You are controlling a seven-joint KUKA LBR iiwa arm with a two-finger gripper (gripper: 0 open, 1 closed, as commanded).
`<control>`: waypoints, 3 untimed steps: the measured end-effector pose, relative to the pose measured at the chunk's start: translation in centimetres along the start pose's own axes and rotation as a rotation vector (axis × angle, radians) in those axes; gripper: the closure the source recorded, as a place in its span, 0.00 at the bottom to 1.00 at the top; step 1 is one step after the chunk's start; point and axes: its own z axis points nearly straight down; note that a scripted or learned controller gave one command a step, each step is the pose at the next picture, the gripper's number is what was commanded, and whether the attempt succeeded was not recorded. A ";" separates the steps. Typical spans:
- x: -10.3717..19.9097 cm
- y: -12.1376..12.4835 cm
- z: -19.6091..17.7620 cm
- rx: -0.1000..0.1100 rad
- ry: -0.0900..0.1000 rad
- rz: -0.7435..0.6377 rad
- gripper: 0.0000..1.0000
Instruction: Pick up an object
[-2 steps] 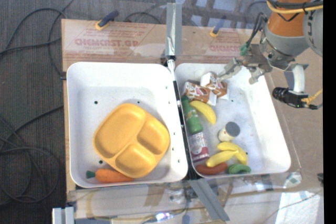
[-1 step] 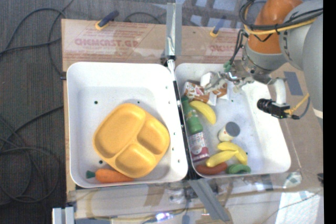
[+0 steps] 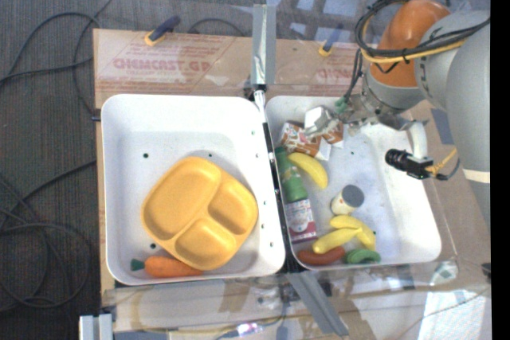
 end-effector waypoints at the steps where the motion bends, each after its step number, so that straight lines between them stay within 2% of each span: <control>1: -1.7 -1.6 -9.3 0.031 0.009 -0.158 0.00; 2: -1.6 -2.5 1.3 0.028 0.014 -0.290 0.00; 3: -0.5 -4.7 -5.2 0.029 0.015 -0.437 0.00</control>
